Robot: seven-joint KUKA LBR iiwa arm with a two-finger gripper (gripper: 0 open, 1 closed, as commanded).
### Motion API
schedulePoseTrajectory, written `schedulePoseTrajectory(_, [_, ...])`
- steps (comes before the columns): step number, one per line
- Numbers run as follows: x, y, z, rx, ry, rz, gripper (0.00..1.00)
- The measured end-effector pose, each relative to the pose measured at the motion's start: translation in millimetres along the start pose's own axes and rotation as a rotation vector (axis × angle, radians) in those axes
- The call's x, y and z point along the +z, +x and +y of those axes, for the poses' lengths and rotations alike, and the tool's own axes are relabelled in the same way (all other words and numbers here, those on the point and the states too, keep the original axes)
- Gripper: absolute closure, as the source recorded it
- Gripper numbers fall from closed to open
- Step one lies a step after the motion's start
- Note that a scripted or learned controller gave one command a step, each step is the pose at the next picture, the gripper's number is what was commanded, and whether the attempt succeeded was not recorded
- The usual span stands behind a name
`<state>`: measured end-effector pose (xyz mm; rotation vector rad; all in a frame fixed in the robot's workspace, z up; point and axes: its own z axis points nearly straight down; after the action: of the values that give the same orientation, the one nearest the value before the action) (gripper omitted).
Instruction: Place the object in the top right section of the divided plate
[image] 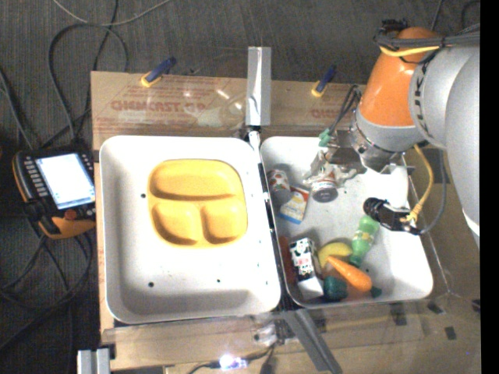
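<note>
On the floor at far left a pendant [61, 184] is lying with its screen lit. Next to it the left bin [117, 232] is holding a yellow plate [199, 201] with three sections, one long one across the top and two smaller ones below, all sitting bare. Behind both bins a cardboard sheet [125, 104] is showing red printing that seems to read "CHEMCAST", though the letters are faint, and two blue-and-yellow clamps [158, 71] are pinning its back edge.

The right bin [417, 283] is carrying the clutter: a small can [279, 181] and a carton [294, 206] near its left wall, a black-and-white carton [302, 257] lower down, then a yellow fruit [334, 249], a carrot [348, 274], a green bottle [363, 236] and a teal piece [335, 288] bunched toward the front.

The arm [437, 84] is reaching in from the right, its orange band above the wrist, bending down over the back of the right bin. The gripper [327, 179] is hanging low there, just right of the can and carton and well apart from the plate. Whether its fingers are open or closed, I cannot tell, nor whether anything is between them
</note>
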<state>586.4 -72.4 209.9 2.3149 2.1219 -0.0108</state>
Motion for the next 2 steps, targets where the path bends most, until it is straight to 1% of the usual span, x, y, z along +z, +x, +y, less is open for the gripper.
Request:
schedulePoseTrajectory(1, [24,-39,36,-0.105,-0.001,0.0,1.0])
schedulePoseTrajectory(2, [0,2,80,-0.105,-0.003,0.002,1.0])
